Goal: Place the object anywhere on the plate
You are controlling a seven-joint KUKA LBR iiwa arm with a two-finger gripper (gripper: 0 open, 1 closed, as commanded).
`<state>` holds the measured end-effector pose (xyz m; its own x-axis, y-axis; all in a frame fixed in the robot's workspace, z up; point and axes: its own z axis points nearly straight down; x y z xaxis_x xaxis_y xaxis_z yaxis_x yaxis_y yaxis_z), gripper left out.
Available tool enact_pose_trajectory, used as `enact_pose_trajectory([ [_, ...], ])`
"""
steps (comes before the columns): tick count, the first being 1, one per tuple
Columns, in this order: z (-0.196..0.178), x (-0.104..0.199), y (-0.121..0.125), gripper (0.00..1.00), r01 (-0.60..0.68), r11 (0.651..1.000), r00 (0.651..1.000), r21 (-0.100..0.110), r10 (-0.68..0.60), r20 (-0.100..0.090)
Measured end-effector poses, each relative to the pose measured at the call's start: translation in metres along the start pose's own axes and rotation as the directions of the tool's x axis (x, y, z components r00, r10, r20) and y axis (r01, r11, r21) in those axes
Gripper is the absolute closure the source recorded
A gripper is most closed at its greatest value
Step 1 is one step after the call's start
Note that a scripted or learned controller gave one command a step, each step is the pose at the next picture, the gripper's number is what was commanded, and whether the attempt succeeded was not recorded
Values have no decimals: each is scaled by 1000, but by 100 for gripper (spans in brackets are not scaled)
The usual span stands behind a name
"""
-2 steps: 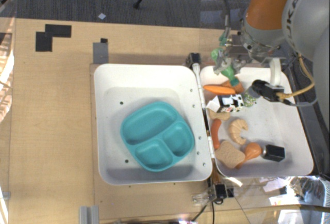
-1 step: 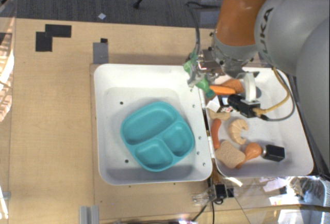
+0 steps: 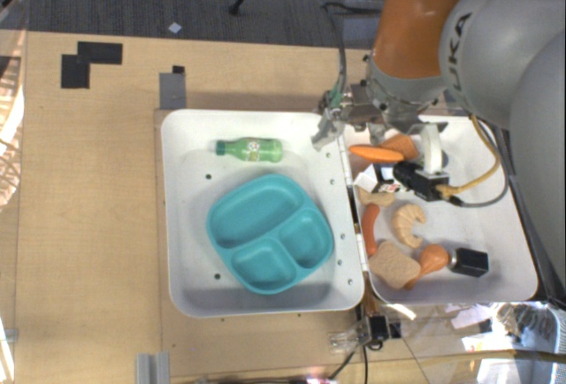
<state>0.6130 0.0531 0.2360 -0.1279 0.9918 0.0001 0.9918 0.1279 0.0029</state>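
Can't tell the state of the fingers; gripper (image 3: 393, 136) sits low over the right bin (image 3: 508, 236), right at the carrot (image 3: 376, 154), no visible clamp. Sausage (image 3: 370, 227), croissant (image 3: 410, 224) and bread slice (image 3: 393, 264) lie nearby. Teal plate (image 3: 270, 234) in left bin (image 3: 177, 196), green bottle (image 3: 249, 149) behind it.

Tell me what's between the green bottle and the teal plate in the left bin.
Nothing: in the camera view, only bare white bin floor separates the green bottle from the teal plate.
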Motion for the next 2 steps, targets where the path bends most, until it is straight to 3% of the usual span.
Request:
enact_pose_trajectory([
  [1, -12, 1, 2, 100, 6, 1000, 1000, -5, -6, 0],
  [2, -21, 52, -41, 100, -121, 993, 993, 1, 121, -3],
])
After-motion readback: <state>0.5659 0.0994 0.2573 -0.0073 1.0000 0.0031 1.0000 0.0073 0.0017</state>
